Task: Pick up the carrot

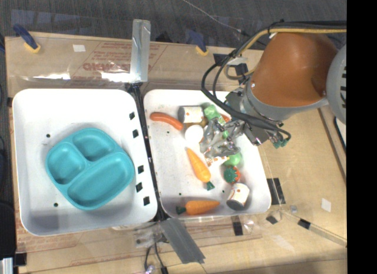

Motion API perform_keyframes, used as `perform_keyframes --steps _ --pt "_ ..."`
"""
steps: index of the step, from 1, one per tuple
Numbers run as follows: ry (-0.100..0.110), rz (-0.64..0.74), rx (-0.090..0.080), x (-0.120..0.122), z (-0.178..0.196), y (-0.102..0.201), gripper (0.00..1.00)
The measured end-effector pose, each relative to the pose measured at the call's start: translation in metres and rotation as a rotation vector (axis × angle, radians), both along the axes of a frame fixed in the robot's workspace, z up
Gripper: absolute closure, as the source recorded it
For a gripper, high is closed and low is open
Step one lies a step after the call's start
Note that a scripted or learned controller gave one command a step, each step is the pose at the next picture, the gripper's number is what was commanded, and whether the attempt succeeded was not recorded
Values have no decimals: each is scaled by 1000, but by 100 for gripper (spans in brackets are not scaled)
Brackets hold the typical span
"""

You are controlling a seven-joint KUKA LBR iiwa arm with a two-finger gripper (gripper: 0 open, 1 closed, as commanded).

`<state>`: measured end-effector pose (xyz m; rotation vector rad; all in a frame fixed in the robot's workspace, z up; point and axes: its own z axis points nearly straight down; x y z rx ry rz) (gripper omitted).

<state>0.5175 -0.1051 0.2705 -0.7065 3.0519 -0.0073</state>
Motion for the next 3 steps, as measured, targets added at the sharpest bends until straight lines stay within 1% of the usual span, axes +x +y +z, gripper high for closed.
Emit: perform_keyframes --steps 1,2,3 --pt "19 190 6 -4 -140 -41 100" --pt "11 190 3 -2 -137 -42 0" --pt "10 226 3 17 -179 -58 0"
